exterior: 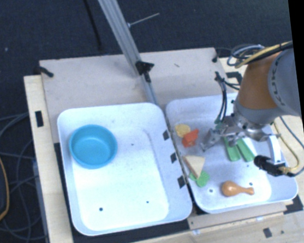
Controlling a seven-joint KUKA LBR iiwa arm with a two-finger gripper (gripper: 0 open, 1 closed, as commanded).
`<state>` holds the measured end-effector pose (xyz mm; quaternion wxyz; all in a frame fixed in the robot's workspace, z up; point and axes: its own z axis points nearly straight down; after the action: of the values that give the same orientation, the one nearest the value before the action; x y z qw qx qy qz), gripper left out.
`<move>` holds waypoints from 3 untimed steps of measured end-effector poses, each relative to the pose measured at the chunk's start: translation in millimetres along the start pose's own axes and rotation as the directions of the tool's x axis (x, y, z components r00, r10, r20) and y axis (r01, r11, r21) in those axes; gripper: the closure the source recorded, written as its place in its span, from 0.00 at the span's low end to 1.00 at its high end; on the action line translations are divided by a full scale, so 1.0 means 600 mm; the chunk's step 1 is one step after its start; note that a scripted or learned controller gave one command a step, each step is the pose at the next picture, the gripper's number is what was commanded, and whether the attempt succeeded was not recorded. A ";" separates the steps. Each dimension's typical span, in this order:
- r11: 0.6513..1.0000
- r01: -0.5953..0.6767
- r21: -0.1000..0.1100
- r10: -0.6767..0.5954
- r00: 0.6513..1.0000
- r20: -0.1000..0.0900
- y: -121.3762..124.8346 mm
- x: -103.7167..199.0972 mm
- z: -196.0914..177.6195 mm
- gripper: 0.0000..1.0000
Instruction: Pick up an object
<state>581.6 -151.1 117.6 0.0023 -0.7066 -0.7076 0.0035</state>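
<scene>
Camera view: you look down on two white bins side by side.
Left bin point(123, 204): you see a blue bowl point(93, 146) in its upper left part.
Right bin point(194, 110): it holds an orange-red piece point(190, 138), a yellow piece point(182, 129), a pale wedge point(196, 165) touching a green piece point(202, 179), an orange pear-like object point(236, 188) and green sticks point(238, 150).
Arm point(263, 88): it reaches in from the right, over the right bin.
Gripper point(223, 134): it sits low, just above the green sticks. You cannot tell its finger state here, and no object is visibly gripped.
</scene>
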 end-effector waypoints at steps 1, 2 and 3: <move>1.000 -0.001 -0.003 0.001 1.000 -0.001 0.004 0.001 -0.019 1.00; 1.000 -0.003 -0.011 0.003 1.000 0.001 0.010 -0.016 -0.101 1.00; 1.000 0.002 -0.010 -0.002 1.000 0.000 0.010 -0.019 -0.169 1.00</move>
<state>588.4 -162.5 219.2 -0.0014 -0.7058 -0.7084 0.0002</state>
